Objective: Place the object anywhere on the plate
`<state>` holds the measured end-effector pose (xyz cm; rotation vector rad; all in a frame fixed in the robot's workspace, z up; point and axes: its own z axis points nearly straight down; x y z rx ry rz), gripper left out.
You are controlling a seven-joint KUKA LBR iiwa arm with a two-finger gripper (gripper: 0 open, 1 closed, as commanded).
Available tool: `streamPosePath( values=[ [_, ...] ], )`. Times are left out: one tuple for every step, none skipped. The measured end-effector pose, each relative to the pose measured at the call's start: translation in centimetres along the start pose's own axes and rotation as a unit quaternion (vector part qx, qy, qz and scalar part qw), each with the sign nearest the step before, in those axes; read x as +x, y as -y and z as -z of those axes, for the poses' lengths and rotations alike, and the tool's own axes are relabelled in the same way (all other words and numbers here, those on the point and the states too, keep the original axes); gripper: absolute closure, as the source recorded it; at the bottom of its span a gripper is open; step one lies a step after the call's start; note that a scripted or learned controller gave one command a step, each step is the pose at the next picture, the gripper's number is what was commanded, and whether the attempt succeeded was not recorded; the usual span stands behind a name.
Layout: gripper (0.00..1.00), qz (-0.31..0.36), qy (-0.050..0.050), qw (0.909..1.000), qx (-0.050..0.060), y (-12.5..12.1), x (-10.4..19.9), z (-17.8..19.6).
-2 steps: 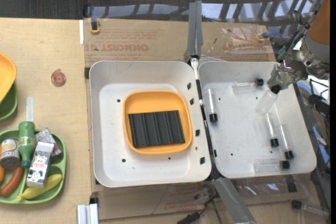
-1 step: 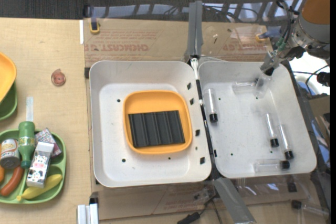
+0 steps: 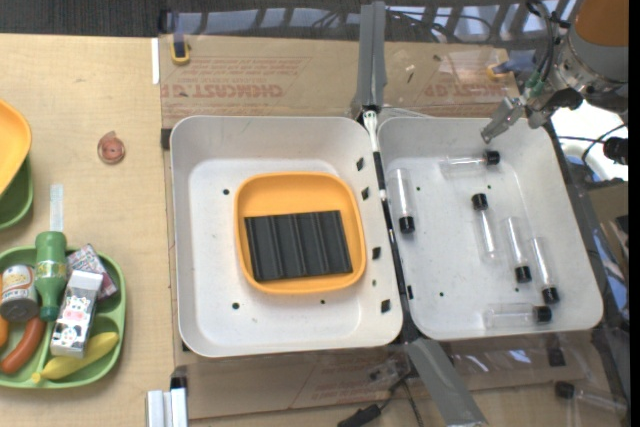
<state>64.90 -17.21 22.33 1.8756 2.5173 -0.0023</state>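
Note:
An orange plate (image 3: 300,191) with a black ridged insert (image 3: 298,246) lies in the middle of the left white bin (image 3: 200,215). Several clear tubes with black caps lie scattered in the right bin (image 3: 440,285): one (image 3: 403,198) by its left wall, one (image 3: 462,163) near the back, others (image 3: 485,230) toward the middle and front right. My gripper (image 3: 497,127) hangs over the right bin's back edge, just above and right of the back tube's cap (image 3: 492,157). I see nothing held in it. The arm's orange band (image 3: 608,7) is at the upper right.
On the wooden table to the left stand a green tray of toy food (image 3: 60,315), an orange bowl (image 3: 10,150) and a small pink item (image 3: 112,149). Cardboard (image 3: 260,80) lies under the bins. Cables and a metal frame (image 3: 470,15) run behind the right bin.

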Motion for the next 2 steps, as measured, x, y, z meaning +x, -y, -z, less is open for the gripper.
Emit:
streamPosePath(
  values=[
    [0.00,-0.029,0.000,0.9996,0.000,2.5,-4.6,9.1],
    [0.00,0.031,0.000,0.9995,0.000,3.5,-4.2,21.8]
  ],
)
